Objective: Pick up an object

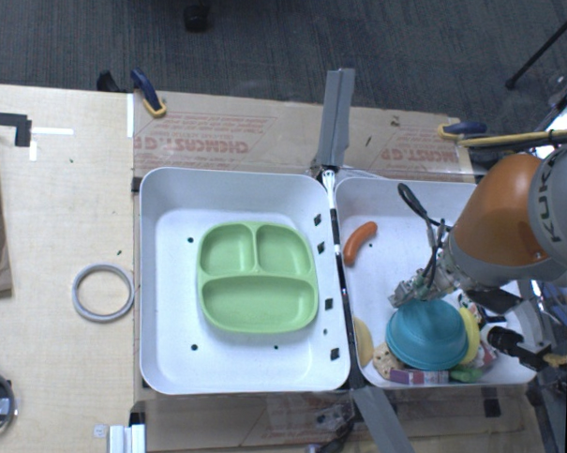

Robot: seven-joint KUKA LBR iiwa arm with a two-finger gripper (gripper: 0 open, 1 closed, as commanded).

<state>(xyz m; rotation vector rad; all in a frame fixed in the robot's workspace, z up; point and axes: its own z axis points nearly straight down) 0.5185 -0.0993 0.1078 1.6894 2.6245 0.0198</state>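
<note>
Bright, even overhead light; soft shadows, slight blur.

cardboard sheet (269, 136) | red print, upside down | "CHEMICAL GUYS"

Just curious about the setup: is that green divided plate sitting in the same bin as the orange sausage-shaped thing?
No, the green plate lies in the left bin, the orange piece in the right bin.

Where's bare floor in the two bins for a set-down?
Left bin: white floor only as a ring around the green divided plate. Right bin: bare floor at the far end, around the orange sausage. Its near end is crowded: blue bowl, toys piled beside it, gripper above.
</note>
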